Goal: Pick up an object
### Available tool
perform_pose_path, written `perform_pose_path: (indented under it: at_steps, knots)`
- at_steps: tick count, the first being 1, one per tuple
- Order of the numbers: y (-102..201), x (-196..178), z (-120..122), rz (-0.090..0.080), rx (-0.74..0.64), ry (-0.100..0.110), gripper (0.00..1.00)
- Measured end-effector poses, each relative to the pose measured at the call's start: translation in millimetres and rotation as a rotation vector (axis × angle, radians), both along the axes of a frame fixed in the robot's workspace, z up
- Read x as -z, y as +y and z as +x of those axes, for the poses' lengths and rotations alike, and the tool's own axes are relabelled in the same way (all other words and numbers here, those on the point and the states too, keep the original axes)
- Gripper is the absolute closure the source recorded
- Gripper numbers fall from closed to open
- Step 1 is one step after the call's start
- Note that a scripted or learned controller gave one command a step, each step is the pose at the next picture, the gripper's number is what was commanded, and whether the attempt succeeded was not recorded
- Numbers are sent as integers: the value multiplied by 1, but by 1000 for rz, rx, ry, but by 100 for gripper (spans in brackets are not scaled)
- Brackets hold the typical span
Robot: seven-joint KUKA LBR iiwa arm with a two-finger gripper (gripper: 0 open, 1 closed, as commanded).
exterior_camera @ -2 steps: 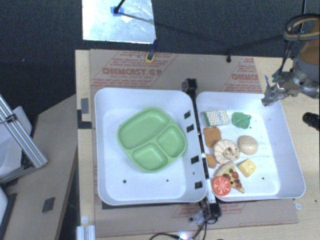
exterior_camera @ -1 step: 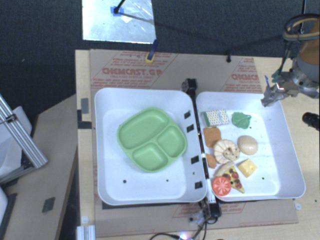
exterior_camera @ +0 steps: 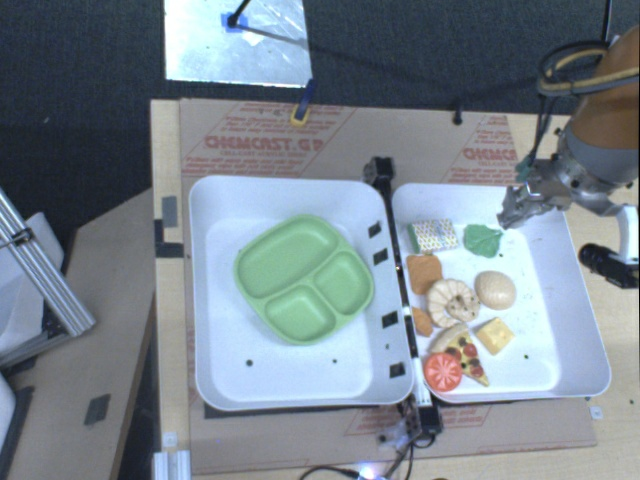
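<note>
The gripper is seen over the far right part of the right bin, low above its floor; whether it is apart or together cannot be told from this slanted view, and nothing is seen between its tips. The nearest thing is the green leaf-shaped piece, which lies just beside the gripper, toward the left and a little toward the near side of the worktop; it is judged to be the likely target, since the other things are farther along the same direction. The piece is somewhat wider than it is long, with its long axis running roughly left to right in the view; a short move leftward and nearer is therefore needed. Next to it, further left, the speckled block is placed; the round bun, the cheese wedge, the tomato and the other food toys are grouped in the near left part of this bin. The green divided plate rests in the left bin, well apart from the gripper.
</note>
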State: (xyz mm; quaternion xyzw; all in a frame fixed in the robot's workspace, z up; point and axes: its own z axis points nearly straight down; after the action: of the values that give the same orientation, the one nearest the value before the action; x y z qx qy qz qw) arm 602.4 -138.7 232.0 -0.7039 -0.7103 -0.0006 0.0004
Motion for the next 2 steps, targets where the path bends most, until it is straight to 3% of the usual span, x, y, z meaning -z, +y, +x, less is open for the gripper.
perform_pose_path:
  at_steps: [2]
  knots:
    - [82,2,-39,0,0,1,100]
